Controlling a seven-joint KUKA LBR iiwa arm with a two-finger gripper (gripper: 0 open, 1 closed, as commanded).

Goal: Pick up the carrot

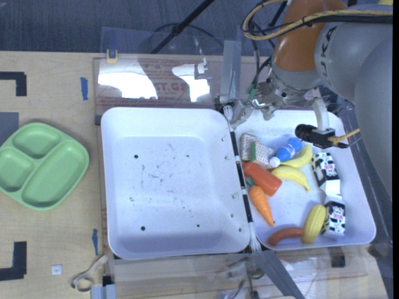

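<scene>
- Carrot (262, 205) lies in the right bin (360, 199) at its 8 o'clock edge, just below a red bottle (262, 177).
- End effector (262, 99) hangs at the bin's 11 o'clock corner; its opening cannot be told.

Little can be read here. The arm (349, 48) bears large dark letters on its grey shell near the orange band, cut off by the shell's curve, seemingly part of a "KUKA" mark. The cardboard (156, 83) behind the bins carries reddish print under clear plastic, washed out by glare and not legible. The wrapper (250, 146) in the right bin (361, 220) has a fine pattern, too small to tell if it holds words.
</scene>
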